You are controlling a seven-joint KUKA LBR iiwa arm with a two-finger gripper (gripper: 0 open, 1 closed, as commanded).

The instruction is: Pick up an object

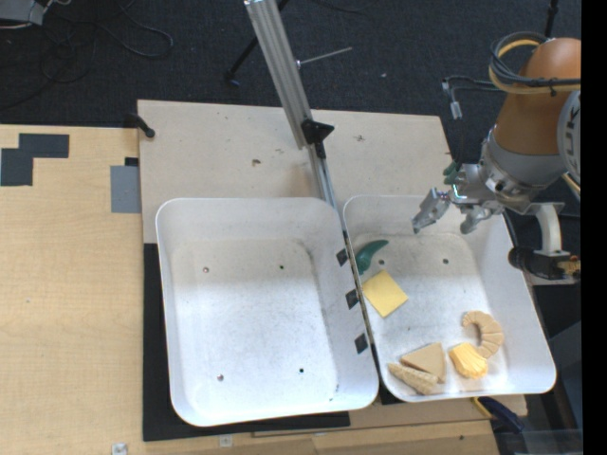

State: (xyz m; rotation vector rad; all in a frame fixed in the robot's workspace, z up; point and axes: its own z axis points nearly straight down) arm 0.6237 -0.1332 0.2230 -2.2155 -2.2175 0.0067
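Note:
My gripper (450,217) hangs over the far part of the right bin (517,301), fingers spread open with nothing between them. Below and left of it, a green curved piece (368,250) lies by the bin's left wall, and a yellow square slab (385,294) rests just in front of that. Near the front of the bin sit a tan wedge (424,358), a tan strip (411,378), a yellow chunk (469,360) and a tan curved piece (484,330).
The left bin (190,254) lies beside the right one, with black clips (349,297) along the shared wall. A slanted aluminium rail (285,74) rises behind the bins. The arm's orange band (545,64) stands at the right.

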